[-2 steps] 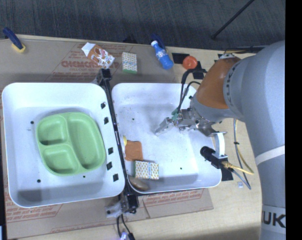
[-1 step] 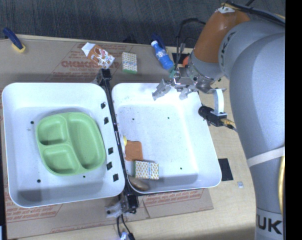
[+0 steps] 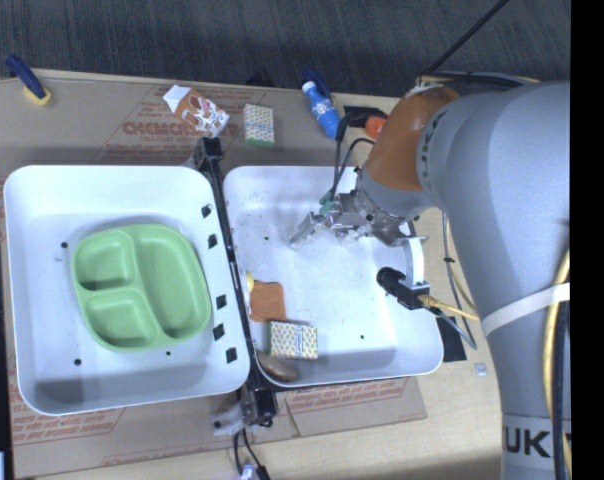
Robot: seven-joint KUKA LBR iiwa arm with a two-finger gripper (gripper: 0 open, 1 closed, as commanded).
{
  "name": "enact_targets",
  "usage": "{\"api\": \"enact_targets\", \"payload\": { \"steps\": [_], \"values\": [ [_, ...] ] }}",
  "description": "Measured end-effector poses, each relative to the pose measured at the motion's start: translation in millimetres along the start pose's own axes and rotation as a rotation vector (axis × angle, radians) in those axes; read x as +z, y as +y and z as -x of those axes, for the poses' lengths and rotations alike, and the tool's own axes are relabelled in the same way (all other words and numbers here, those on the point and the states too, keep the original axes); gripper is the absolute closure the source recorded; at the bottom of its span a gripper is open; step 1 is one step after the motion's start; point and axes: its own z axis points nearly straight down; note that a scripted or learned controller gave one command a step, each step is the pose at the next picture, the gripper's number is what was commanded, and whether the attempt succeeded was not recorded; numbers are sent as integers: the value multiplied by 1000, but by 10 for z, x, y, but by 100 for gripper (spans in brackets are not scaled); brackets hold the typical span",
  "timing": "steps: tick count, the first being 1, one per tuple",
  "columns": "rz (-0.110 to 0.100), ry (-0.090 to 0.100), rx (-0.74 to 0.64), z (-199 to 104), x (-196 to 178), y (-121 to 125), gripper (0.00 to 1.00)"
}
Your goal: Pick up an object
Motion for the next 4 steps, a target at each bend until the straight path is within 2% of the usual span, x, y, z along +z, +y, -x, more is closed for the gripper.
{"api": "enact_targets", "payload": {
  "steps": [1, 2, 3, 4],
  "values": [
    [2, 0, -4, -5, -121, 15, 100],
    [7, -1, 2, -210, -1365, -809, 100],
    [4, -1, 2, -213, -1354, -815, 0],
    [4, -1, 2, -213, -1353, -815, 0]
  ]
}}
